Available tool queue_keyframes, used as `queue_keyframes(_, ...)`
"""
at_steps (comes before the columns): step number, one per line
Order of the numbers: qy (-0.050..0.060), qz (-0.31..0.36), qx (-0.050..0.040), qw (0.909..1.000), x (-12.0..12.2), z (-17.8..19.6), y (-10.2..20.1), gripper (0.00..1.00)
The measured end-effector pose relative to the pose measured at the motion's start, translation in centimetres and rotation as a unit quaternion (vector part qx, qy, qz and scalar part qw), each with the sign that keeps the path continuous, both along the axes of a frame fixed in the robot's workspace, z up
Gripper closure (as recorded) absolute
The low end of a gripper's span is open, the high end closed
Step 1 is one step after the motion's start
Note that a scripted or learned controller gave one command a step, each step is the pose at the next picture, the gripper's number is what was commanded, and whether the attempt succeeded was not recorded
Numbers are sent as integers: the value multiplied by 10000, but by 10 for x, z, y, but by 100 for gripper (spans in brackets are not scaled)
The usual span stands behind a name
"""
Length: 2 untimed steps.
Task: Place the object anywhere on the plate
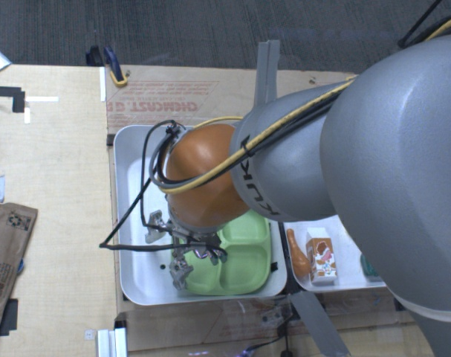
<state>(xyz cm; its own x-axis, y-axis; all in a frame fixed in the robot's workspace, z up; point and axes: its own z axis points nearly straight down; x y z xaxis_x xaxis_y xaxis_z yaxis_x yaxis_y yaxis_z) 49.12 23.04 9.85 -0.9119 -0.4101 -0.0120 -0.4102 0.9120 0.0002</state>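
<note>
Green divided plate (244, 262) sits in the near right part of the left bin (132, 199), partly hidden under the arm. The jaws (184, 266) are low over the plate's left edge, hanging from the orange wrist band (203, 173); can't tell how far they are open or whether anything is between them, the metal parts blur together. Candidate objects are in the right bin (351, 285), right of the plate: an orange carrot-shaped toy (298, 255) just past the bin wall, a small red and white carton (322, 257) touching or just beside it, and a teal item (368, 268) further right, mostly hidden by the arm (359, 147). Black cables (136, 214) loop left of the wrist over the left bin. Bench (54, 184) left of that bin carries a brown paper bag (6, 251).
</note>
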Motion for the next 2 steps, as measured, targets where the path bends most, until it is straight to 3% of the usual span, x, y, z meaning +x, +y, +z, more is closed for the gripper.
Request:
queue_keyframes(1, -4, -5, 2, 10000, 0, 0, 0, 0)
queue_keyframes(2, -4, -13, 27, 10000, 0, 12, 2, 100)
